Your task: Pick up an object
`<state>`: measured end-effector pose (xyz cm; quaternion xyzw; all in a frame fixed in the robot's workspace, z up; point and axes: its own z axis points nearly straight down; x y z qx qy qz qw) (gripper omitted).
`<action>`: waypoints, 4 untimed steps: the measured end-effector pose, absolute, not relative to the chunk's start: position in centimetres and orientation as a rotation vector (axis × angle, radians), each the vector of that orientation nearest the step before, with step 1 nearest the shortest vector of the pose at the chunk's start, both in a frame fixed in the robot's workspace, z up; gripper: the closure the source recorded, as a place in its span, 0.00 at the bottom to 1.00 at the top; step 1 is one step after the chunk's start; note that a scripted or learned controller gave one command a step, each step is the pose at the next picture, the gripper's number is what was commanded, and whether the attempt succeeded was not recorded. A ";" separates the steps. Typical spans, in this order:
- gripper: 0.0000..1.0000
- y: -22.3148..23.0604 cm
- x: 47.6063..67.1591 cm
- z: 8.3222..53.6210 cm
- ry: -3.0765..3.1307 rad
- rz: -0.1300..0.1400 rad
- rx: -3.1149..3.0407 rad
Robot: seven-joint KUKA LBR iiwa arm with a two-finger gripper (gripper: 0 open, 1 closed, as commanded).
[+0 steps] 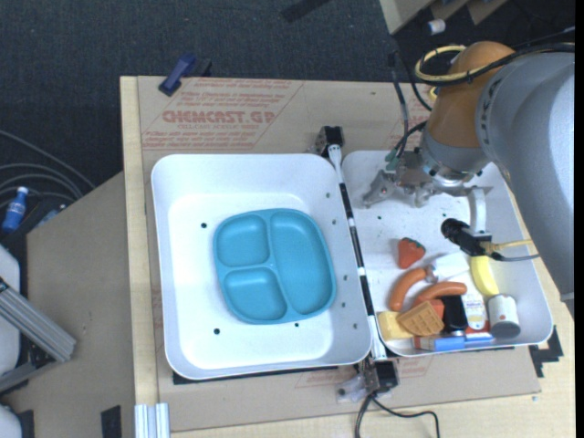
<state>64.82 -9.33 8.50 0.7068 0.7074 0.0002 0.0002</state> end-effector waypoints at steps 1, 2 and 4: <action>0.00 -9.6 60.1 8.4 2.222 -0.002 2.224; 0.00 -9.7 66.7 8.5 2.223 0.000 2.219; 1.00 -10.6 58.3 9.4 2.221 0.000 2.224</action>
